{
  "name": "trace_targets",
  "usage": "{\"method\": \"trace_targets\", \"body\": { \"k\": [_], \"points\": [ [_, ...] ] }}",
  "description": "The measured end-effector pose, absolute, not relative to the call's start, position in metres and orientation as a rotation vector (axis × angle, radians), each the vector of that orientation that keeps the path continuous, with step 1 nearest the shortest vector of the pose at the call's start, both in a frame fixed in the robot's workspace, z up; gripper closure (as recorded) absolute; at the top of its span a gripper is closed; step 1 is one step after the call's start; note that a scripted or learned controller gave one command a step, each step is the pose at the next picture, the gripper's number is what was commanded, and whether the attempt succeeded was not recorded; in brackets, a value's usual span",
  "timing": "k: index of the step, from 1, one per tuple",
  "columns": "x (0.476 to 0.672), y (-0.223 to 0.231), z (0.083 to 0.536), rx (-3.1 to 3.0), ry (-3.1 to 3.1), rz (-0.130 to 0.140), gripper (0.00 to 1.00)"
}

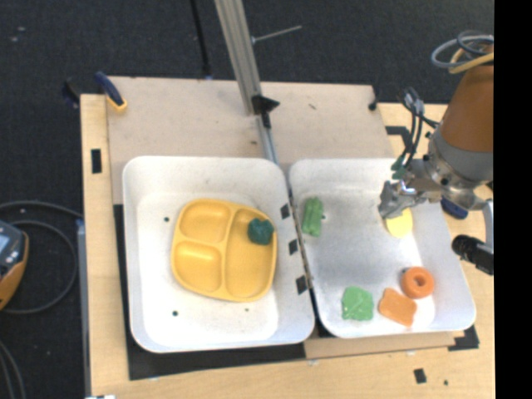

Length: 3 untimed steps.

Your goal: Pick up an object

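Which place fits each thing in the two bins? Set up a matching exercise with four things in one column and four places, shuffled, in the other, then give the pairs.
Things
1. dark green piece
2. orange ring
3. pale yellow piece
4. light green strip

Places
A. right bin, by its left wall
B. on the yellow divided tray in the left bin
C. right bin, just under the gripper
D. right bin, near its right wall, above the orange block

Pairs: 1-B, 2-D, 3-C, 4-A
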State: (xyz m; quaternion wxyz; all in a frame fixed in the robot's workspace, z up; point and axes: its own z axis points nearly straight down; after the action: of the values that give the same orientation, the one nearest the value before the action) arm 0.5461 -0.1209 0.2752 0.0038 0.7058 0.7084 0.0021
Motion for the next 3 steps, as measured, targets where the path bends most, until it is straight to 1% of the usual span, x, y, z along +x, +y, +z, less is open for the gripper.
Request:
{"method": "trace_targets", "body": {
  "k": [1,2,3],
  "points": [
    [0.559,-0.070,0.276,2.212,2.229,0.004,1.00],
    [0.590,-0.028,0.266,2.213,2.228,0.002,1.00],
    [0.614,0.021,0.250,2.213,2.228,0.001,1.00]
  ]
}}
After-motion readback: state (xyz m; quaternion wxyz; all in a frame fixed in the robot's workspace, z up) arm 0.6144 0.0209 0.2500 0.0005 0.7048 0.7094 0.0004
